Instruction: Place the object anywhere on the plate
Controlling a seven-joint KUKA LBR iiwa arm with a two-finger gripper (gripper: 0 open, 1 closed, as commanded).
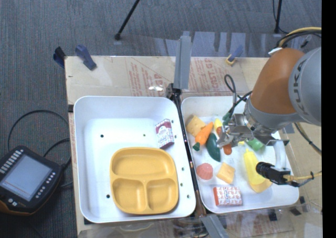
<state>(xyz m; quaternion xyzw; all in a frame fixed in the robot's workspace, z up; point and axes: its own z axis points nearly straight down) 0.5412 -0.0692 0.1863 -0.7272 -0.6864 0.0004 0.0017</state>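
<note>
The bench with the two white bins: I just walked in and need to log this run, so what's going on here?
A grey KUKA arm with an orange band reaches from the right into the right-hand white bin, its gripper low over a pile of toy food: an orange carrot, a dark green vegetable, a yellow banana. The yellow three-compartment plastic plate sits in the left-hand white bin with nothing on it, a small red-and-white carton beside it.
</note>
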